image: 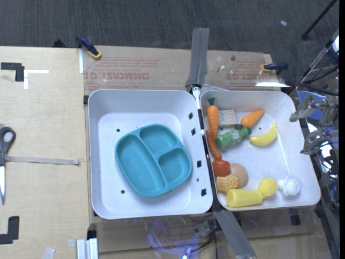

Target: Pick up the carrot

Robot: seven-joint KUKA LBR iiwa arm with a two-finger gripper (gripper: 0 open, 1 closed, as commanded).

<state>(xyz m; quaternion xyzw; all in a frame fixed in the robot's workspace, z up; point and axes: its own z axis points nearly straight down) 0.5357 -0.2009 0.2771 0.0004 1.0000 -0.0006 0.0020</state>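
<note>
Single fixed cam, mounted above the surface (43,117), looking down at a slant. Far enough back to fit both white bins whole: left bin (102,144) centre frame, right bin (291,161) toward the right side. Dark floor (135,9) runs across the top, so the view tilts away from the near edge. Bins read slightly skewed.
</note>
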